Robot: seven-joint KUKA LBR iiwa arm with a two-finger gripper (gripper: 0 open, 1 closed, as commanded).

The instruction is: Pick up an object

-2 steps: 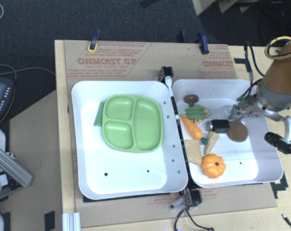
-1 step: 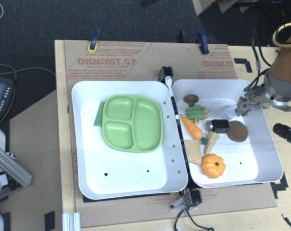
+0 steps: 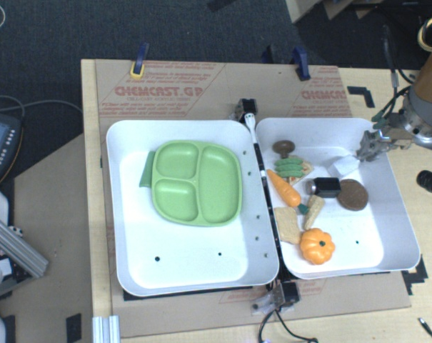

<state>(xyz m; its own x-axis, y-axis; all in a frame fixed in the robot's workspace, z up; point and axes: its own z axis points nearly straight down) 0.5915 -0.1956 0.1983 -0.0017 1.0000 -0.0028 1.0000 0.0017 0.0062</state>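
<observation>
Gripper: above the right bin's far right rim; finger spread cannot be told, nothing seen held. Open floor lies along that bin's right side and near edge. Contents, crowded left: carrot, pumpkin, brown disc, black block, green piece. Left bin: green divided plate, centred, bare margin all round.

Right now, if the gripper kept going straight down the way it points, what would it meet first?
Most likely the bare floor of the right bin near its far right corner. The gripper hangs there beside a pale scrap, clear of the toys. Depth is hard to judge.
</observation>
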